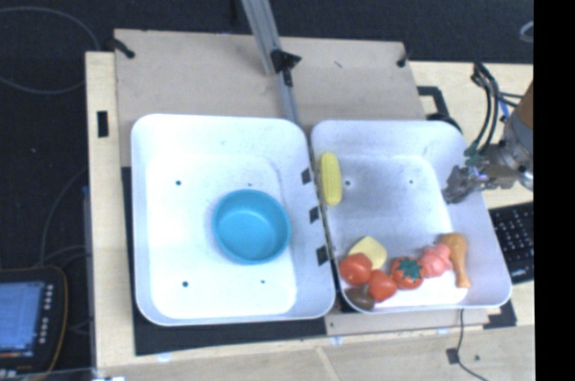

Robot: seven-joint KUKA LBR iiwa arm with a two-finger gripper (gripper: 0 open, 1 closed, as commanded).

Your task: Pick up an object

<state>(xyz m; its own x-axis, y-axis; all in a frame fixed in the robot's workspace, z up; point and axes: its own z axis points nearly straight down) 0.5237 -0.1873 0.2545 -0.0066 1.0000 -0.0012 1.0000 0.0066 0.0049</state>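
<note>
Arm: the grey arm is seen at the right side of the camera view, with its orange band at the very edge.

Gripper: the gripper (460, 182) is placed over the right rim of the right bin (386, 146). It is too small and dark for its state to be told. Nothing is seen held in it.

Right bin: a yellow corn cob (330, 178) is laid near the left wall, by itself. At the near end a heap of toy food is bunched close together.

Heap: a yellow wedge (369, 251), two red tomatoes (357, 268) side by side, a red strawberry-like piece (407, 272), a pink piece (435, 261) and an orange drumstick (456, 255) are packed there, many of them touching. Something dark (359, 299) is tucked at the near edge.

Left bin: a blue bowl (252, 225) is set upright near the middle of the left bin (180, 146).

Task so far: nothing looks picked up yet. All the toys are lying in the bins.

Left to do: one thing has to be chosen, the gripper has to be brought down on it, closed and lifted.

Likely pick: the drumstick and pink piece are nearest to the gripper, so one of those is guessed. The corn cob might be easier, since it is lying alone.
</note>
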